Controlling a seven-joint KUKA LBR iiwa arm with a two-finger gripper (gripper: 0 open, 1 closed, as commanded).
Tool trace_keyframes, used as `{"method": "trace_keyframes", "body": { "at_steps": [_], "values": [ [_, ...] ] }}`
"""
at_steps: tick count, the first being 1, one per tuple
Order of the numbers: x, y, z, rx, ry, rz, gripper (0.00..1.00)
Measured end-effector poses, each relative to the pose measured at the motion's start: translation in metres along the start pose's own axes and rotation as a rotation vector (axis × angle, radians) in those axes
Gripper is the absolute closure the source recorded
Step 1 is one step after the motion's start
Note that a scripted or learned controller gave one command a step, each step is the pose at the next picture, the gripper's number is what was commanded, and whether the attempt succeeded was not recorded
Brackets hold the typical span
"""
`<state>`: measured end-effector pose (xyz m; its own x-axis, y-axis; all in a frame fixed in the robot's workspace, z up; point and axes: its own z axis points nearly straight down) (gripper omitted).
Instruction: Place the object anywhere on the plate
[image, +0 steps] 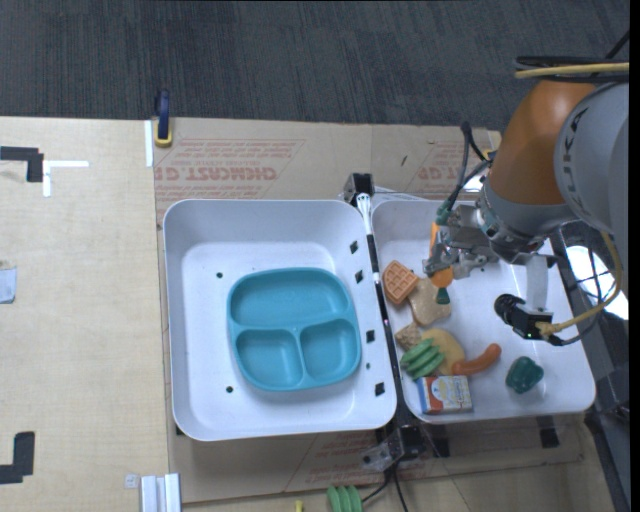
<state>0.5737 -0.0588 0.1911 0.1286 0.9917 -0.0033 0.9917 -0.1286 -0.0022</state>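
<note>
Plainly laid out around one landmark: teal plastic plate with three compartments (295, 330), flat in the middle of the shallow white left bin (200, 400). Nothing but bare teal in its compartments.

Beyond the plate's right side, across the two touching rims, in the shallow white right bin (570, 395): a loose cluster of toy foods.
- Nearest the plate, just over the rim: square orange waffle with a grid pattern (399, 282).
- Touching the waffle's far side from the plate: pale tan lumpy bread-like piece (430, 305).
- Level with the plate's lower compartments: green ridged vegetable toy (420, 357), up against a rounded yellowish piece (450, 345).
- Farther from the plate again: curved orange-red sausage (477, 360), then a dark green chunk (524, 375), well apart from the rest.
- Below the plate's lower edge: small printed carton with a blue side (444, 394).

Cannot tell which toy is the chosen one; all of them off the plate, all in the right bin.

Hanging over the waffle and the tan piece, to the right of the plate's upper edge: grey two-finger gripper (446, 265) under the arm's orange band (530, 150). Cannot tell whether clenched or released, nor whether grasping anything; too cluttered and too small at the tip.
</note>
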Motion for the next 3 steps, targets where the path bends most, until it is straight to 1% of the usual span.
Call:
{"method": "trace_keyframes", "body": {
  "at_steps": [1,2,3],
  "values": [
    [0.079,-0.013,-0.060,-0.002,0.001,-0.009,1.00],
    [0.148,-0.038,-0.097,-0.002,0.001,0.077,1.00],
    [0.199,-0.029,-0.073,0.002,-0.002,0.167,1.00]
  ]
}}
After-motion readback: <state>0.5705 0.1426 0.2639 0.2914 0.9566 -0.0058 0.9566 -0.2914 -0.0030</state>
